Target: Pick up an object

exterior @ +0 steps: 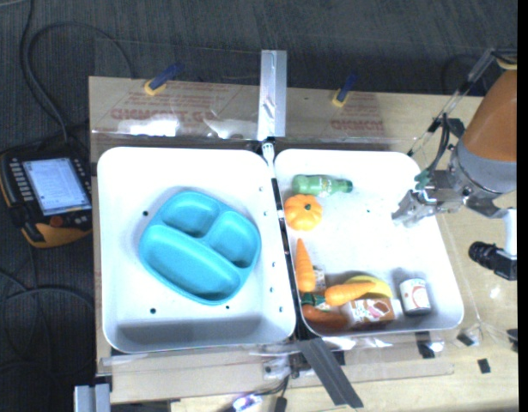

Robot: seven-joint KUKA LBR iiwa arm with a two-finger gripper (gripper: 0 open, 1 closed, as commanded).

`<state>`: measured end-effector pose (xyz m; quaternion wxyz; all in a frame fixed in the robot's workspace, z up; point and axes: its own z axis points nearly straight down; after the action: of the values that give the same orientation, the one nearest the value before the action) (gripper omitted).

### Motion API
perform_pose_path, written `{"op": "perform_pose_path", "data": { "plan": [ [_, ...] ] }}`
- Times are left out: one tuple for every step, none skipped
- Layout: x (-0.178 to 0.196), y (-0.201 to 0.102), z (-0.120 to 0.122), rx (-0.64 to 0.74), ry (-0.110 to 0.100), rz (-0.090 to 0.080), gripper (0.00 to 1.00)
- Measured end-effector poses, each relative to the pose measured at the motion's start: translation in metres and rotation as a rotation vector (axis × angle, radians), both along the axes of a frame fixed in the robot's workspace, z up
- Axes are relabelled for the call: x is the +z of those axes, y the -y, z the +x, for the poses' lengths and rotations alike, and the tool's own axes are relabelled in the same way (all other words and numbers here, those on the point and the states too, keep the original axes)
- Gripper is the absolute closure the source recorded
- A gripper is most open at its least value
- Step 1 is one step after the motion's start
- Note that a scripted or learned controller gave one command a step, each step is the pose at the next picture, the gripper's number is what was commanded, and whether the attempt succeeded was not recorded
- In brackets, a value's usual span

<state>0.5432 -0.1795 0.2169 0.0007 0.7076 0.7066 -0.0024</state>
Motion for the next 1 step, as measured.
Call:
{"op": "perform_pose_path", "data": {
  "plan": [
    [0.0199,-0.0078,-0.0551,-0.003,-0.001,0.001,1.00]
  ]
}}
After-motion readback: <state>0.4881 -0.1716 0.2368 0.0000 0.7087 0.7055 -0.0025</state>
